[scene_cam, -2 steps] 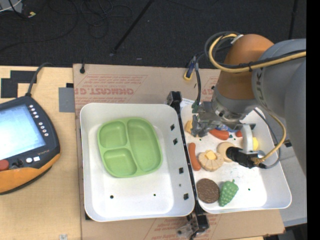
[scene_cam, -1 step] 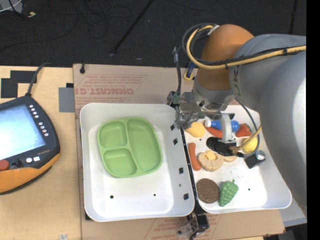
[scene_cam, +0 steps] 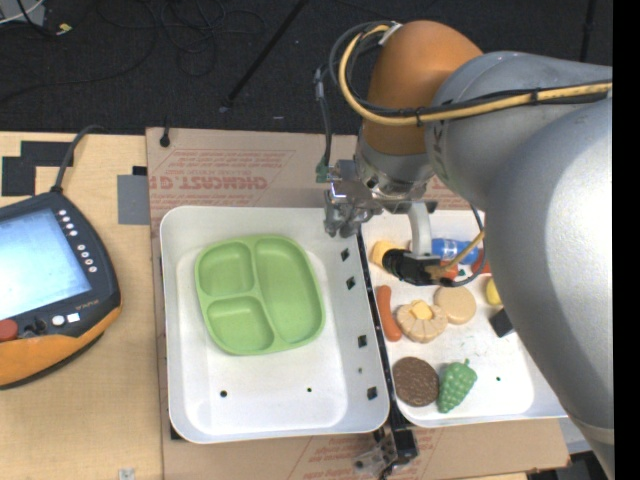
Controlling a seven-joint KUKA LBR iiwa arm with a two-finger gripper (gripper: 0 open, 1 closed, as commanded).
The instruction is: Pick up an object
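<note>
Several toy foods [scene_cam: 420,323], notably a round brown cookie [scene_cam: 415,380], lie right of the green divided plastic tray [scene_cam: 260,293]. The metal gripper [scene_cam: 345,216] hangs off that tray's upper-right corner, apparently positioning for a pick; jaw state cannot be told.

1. A pale wooden worktop [scene_cam: 60,438] is seen across the lower part of the view.
2. A sheet of brown cardboard [scene_cam: 240,168], printed with red lettering, is spread flat on it.
3. A control tablet [scene_cam: 50,278] with a pale screen and an orange rim is laid at the left edge.
4. Grey and black patches [scene_cam: 130,198] are seen on the worktop beside the tablet.
5. Behind the worktop, a dark floor [scene_cam: 150,78] is crossed by thin black cables [scene_cam: 180,13].
</note>
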